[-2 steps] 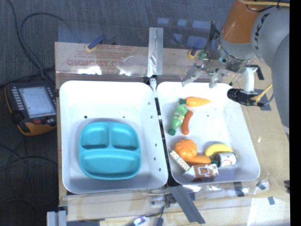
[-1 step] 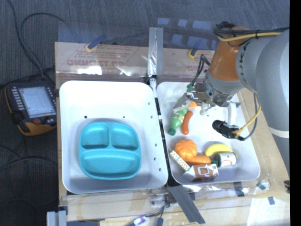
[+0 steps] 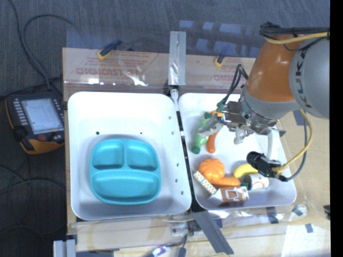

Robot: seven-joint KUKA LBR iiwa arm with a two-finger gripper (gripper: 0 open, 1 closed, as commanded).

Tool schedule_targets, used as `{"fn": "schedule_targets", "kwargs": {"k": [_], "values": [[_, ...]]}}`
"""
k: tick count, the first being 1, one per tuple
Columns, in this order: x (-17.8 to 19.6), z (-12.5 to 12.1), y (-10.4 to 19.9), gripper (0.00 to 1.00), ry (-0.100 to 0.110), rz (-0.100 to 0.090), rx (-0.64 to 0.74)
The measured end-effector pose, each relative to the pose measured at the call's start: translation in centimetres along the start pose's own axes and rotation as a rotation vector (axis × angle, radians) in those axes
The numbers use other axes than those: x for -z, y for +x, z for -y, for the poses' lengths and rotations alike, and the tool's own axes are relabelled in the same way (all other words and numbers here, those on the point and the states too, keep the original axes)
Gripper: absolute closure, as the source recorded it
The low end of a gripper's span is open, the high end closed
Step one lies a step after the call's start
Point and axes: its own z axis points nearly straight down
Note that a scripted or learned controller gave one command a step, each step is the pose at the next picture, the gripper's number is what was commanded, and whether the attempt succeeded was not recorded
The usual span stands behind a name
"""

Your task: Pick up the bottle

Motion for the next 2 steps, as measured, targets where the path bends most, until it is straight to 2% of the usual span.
{"fn": "schedule_targets", "kwargs": {"k": [1,2], "values": [[12.9,2.3,-0.3,0.0,-0.004,0.003,-0.018],[-6.2,4.0,-4.1,0.0,0.002,-0.001,-0.063]]}}
